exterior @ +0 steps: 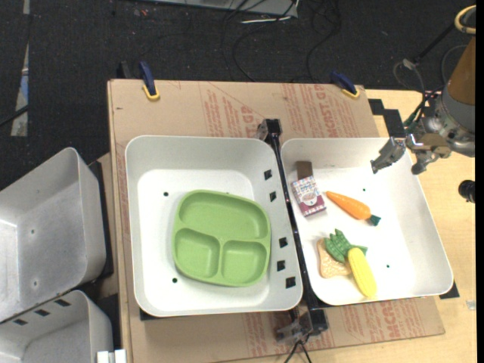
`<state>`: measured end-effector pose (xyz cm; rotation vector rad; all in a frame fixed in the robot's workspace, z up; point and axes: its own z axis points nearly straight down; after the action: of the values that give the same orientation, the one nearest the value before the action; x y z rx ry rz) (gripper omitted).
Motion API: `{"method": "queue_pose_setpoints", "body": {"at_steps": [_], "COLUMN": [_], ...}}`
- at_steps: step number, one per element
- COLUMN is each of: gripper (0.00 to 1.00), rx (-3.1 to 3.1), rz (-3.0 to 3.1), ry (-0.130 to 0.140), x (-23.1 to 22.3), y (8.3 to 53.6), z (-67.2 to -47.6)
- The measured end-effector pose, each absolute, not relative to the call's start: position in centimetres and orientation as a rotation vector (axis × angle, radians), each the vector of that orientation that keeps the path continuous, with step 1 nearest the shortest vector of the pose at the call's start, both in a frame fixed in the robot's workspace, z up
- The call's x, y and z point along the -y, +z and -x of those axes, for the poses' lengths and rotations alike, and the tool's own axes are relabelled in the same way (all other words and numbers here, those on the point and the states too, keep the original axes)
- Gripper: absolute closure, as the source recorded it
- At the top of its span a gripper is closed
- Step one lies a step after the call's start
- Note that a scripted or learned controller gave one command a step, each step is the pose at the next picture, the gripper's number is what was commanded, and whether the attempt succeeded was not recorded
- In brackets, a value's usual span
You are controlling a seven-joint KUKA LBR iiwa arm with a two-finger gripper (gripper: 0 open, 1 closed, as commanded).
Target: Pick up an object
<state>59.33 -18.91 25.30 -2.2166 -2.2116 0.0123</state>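
- The counter (227, 104) is a brown board with red print, bearing two white bins side by side; two blue-and-yellow clamps sit at its far edge.
- The left bin (144, 203) holds a green tray (221, 238) with three compartments, lying flat near the bin's middle.
- The right bin (412, 233) holds four small things, all toward its left half.
- The arm (461, 89) reaches in from the right, over the far right corner of the right bin.
- The jaws (402, 156) hang above that bin's far right rim, two fingers spread apart, with nothing between them; well apart from every thing in the bin.
- The corn (362, 271), yellow with green leaves at its far end, lies at the near side of the right bin, resting partly on a tan slice (330, 265).
- The carrot (349, 205), orange with a green tip, lies slantwise mid-bin, just right of the box.
- The box (308, 197), small, purple and white, lies close to the bin's left wall, touching a brown bar (303, 169) at its far end.
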Motion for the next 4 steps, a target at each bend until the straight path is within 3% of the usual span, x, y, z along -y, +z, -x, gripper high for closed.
{"method": "queue_pose_setpoints", "body": {"at_steps": [1,4], "gripper": [0.0,0.0], "rx": [2.223,2.22], "rz": [2.221,2.221], "ry": [0.0,0.002], "x": [18.8,17.6], "y": [26.1,11.1], "z": [-59.6,-59.0]}}
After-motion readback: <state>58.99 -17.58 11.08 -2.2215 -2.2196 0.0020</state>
